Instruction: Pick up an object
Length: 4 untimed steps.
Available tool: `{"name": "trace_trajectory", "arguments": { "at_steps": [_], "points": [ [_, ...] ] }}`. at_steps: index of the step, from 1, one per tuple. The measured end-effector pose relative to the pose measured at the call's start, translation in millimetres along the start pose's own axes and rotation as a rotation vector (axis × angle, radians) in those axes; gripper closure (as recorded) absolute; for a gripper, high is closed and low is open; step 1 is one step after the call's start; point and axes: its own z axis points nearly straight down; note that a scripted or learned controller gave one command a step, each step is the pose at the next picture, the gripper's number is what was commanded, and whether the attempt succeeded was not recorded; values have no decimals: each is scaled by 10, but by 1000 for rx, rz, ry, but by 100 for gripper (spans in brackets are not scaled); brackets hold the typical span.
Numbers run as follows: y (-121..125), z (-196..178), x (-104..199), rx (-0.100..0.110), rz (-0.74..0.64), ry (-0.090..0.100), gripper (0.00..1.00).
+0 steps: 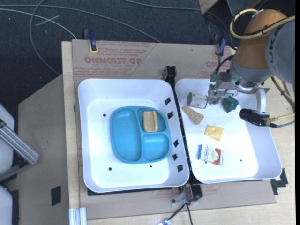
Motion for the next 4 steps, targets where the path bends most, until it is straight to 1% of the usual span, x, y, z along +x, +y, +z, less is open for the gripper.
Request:
{"name": "trace_trajectory", "arguments": {
  "at_steps": [1, 2, 3, 4],
  "points": [
    [-11, -580, 98, -2, -1, 0, 100],
    [3, -1042, 99, -2, 0, 0, 100],
    [-139, -945, 547, 8, -3, 2, 100],
    [-481, -941, 1012, 9, -3, 3, 100]
  ]
}}
